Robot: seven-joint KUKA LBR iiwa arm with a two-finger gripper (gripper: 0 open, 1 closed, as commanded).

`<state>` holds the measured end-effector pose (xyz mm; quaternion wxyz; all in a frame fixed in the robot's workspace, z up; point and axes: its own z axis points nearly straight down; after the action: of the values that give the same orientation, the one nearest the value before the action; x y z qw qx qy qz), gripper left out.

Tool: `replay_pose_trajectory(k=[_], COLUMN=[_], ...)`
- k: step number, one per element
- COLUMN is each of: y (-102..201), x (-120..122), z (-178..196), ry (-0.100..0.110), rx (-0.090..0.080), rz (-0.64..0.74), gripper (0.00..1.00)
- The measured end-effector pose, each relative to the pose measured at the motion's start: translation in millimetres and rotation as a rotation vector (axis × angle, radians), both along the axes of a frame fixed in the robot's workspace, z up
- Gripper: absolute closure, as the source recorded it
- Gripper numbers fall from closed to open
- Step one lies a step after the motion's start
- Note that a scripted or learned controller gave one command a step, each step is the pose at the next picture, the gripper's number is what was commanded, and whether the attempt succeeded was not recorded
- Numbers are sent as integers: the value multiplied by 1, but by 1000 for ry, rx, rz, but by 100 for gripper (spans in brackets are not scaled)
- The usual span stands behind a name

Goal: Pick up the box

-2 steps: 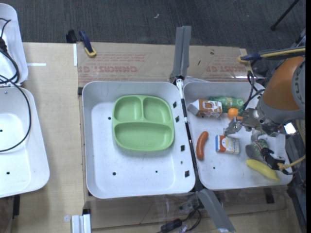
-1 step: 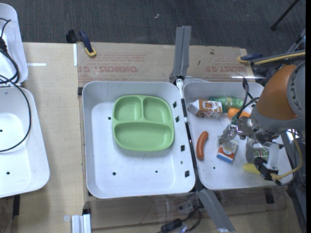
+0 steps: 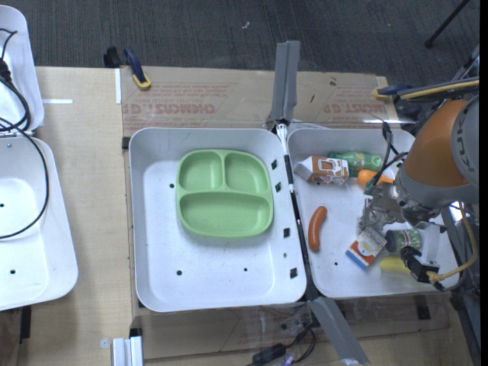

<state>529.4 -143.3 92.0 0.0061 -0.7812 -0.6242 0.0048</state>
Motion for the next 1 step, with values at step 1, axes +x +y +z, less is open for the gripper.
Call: replay_pose_trajectory(k=[1], y=[0], x=[0], z=[0], ry=[0], rx=[0], rz=[0], gripper=[0])
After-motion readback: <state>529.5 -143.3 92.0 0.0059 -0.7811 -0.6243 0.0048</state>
